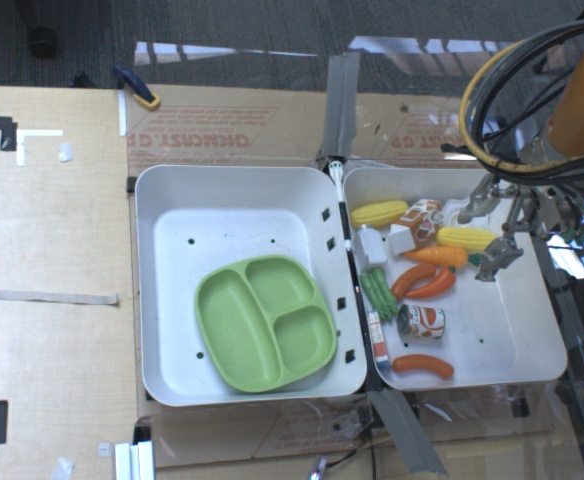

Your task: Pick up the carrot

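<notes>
- I see the gripper (491,230) above the right bin (532,353), near its upper right area, with the arm (582,108) entering from the right under looped black cables (492,88).
- The fingers (500,255) are spread apart with nothing between them; one tip sits just beside the leafy end of the carrot.
- The carrot (435,255) lies flat in the right bin, roughly level, its green top pointing toward the gripper.
- Just above the carrot I see a yellow corn cob (465,236); a second corn cob (378,212) lies further left near the bin's upper left corner.
- A red-orange pepper (424,283) lies touching or just below the carrot.
- A small can (421,320) lies below the pepper, and a sausage (422,366) lies near the bin's lower edge.
- A green vegetable (378,293) lies along the bin's left wall.
- The left bin (162,298) holds a green divided plate (265,321).
- Both bins rest on the worktop (42,348).
</notes>
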Action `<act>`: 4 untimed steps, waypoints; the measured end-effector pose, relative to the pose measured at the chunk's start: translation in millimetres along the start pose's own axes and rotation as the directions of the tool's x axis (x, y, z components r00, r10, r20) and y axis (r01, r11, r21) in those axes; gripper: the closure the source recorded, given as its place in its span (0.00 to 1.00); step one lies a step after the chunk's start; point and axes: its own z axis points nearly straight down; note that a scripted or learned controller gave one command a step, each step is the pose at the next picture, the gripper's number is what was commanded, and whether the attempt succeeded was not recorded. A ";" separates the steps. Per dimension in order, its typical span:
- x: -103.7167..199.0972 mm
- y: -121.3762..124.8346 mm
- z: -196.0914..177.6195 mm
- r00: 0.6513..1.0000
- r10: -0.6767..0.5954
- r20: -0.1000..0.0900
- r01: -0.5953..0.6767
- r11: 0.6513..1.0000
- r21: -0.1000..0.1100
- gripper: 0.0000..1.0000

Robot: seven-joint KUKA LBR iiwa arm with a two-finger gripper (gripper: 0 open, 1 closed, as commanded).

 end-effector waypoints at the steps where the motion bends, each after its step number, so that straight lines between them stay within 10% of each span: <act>1: -45.6 -22.2 143.5 0.975 -0.221 0.003 0.221 0.975 0.001 0.00; 2: -8.8 -8.6 145.5 0.912 -0.409 0.001 0.409 0.912 0.000 0.00; 4: 56.9 -68.0 146.0 1.000 0.008 0.000 -0.008 1.000 -0.001 0.00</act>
